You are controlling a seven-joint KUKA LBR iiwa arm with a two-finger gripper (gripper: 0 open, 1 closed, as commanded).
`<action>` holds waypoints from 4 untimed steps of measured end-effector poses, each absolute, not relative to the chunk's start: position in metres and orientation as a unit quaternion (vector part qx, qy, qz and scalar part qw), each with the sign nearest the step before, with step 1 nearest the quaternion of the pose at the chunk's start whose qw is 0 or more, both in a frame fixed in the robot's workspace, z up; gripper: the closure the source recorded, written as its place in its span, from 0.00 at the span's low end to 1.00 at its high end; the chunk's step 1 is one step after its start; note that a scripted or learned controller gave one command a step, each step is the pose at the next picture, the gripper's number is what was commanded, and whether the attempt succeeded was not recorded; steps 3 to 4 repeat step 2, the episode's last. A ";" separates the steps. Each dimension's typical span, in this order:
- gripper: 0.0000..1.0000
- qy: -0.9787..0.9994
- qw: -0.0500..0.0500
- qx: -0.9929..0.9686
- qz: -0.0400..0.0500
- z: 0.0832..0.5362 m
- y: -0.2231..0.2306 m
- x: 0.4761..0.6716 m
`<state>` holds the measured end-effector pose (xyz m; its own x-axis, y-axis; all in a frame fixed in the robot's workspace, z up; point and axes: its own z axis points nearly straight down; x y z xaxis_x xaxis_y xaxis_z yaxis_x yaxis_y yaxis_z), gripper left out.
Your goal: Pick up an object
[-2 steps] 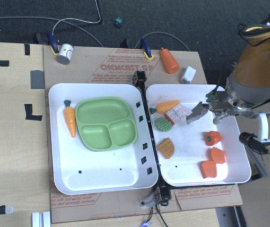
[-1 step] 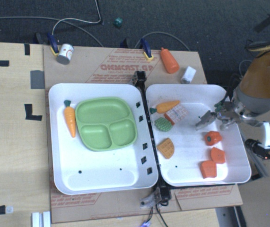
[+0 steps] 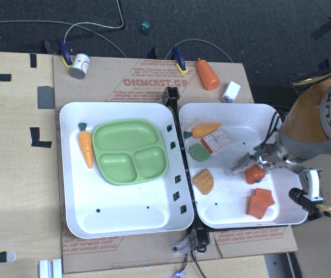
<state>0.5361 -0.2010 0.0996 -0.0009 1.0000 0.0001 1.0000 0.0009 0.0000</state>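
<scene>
We see two white bins side by side: the left bin (image 3: 72, 172) carries a green divided tray (image 3: 131, 150), with a toy carrot (image 3: 86, 145) lying just beside the tray's left edge, while the bin's near half lies bare. The right bin (image 3: 240, 112) holds, from larger to smaller, an orange-red block (image 3: 259, 203) near its front edge, a tan waffle piece (image 3: 203, 180), a red-and-white packet (image 3: 215, 140), a second carrot (image 3: 204, 130), a green round piece (image 3: 199, 152) and a small red object (image 3: 254, 174). The gripper (image 3: 251, 165) sits over that red object at the bin's right side, fingers clasped around it. Bare floor lies between it and the waffle.
</scene>
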 end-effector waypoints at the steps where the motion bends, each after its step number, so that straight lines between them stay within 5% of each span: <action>1: 1.00 -0.708 0.001 -0.707 0.000 0.108 -0.200 0.536; 2: 1.00 -0.708 0.001 -0.706 0.000 0.144 -0.110 0.544; 4: 1.00 -0.708 0.001 -0.706 0.000 0.144 -0.110 0.544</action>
